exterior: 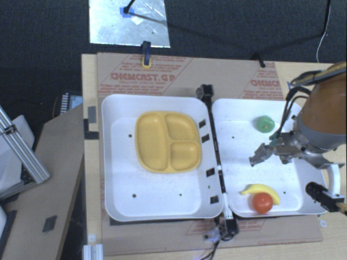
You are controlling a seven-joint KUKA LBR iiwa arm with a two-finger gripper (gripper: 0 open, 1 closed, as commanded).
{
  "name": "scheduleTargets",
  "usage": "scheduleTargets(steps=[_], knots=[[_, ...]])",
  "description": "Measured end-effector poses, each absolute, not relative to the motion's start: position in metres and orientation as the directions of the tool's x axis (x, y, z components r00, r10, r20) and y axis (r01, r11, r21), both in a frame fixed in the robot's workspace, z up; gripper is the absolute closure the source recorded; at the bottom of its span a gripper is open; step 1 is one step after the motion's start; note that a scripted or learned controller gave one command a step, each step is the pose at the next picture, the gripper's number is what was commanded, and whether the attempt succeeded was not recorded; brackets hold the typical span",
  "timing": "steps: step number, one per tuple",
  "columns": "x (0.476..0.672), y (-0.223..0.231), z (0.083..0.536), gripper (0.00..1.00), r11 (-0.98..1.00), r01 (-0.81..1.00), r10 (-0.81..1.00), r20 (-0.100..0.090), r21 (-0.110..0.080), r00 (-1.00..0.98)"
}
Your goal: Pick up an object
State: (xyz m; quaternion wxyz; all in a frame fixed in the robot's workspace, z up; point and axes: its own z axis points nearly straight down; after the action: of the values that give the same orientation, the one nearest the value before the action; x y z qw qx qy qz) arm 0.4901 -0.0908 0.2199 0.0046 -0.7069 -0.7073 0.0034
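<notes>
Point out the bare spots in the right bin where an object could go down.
Right bin: bare floor along the left wall, between green ball and banana. Crowded at the near right, where tomato touches the banana, and under the gripper.

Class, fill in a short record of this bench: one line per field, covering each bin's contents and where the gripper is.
left bin: yellow divided plate
right bin: green object, banana, red tomato
banana and tomato: touching, near front edge
gripper: over the right bin's middle, nothing seen between its fingers
</notes>
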Motion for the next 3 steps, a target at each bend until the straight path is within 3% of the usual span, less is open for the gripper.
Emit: scheduleTargets(steps=[1, 3], knots=[[0.493, -0.091, 0.226, 0.0, 0.003, 1.0, 1.0, 0.0, 0.001, -0.003], [0.5, -0.105, 0.131, 0.0, 0.0, 1.0, 1.0, 0.001, -0.004, 0.0]])
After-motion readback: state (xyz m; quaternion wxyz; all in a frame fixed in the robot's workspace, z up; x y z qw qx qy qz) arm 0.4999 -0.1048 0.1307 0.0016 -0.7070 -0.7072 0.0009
